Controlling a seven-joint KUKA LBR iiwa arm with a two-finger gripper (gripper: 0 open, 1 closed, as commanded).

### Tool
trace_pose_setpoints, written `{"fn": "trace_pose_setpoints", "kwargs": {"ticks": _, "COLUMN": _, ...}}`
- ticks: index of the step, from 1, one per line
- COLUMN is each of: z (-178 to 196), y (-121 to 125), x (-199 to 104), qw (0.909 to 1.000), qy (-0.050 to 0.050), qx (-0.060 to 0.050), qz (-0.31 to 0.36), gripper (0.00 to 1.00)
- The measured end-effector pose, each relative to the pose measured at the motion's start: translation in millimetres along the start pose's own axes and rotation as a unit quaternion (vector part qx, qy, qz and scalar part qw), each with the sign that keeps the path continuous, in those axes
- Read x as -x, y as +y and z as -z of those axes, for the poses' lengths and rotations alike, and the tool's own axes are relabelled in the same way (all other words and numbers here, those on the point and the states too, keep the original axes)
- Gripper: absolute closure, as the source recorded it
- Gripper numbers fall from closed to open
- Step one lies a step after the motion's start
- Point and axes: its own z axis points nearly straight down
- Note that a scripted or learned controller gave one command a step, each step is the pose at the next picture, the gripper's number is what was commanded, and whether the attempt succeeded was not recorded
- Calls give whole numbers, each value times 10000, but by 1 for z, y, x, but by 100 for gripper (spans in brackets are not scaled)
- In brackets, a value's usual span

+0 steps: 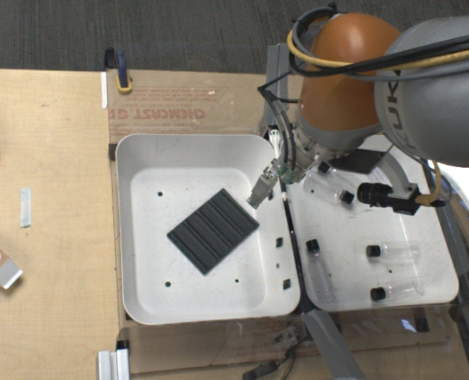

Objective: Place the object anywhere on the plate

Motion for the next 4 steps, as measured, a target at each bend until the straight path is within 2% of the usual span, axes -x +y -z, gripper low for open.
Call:
{"fn": "trace_pose_setpoints", "kwargs": {"ticks": 1, "z": 8, "y": 0, "x": 1, "qw": 10000, "qy": -6, "qx": -2, "qz": 1, "gripper": 100}}
{"fn": "trace_pose_setpoints", "kwargs": {"ticks": 2, "z": 8, "y": 0, "x": 1, "qw": 10000, "qy": -6, "qx": -3, "qz": 1, "gripper": 0}}
{"fn": "trace_pose_setpoints", "kwargs": {"ticks": 3, "z": 16, "y": 0, "x": 2, "qw": 10000, "qy": -11, "qx": -7, "qz": 2, "gripper": 100}}
{"fn": "trace_pose_setpoints", "kwargs": {"ticks": 4, "z": 16, "y": 0, "x": 2, "qw": 10000, "qy": -11, "qx": -8, "qz": 2, "gripper": 0}}
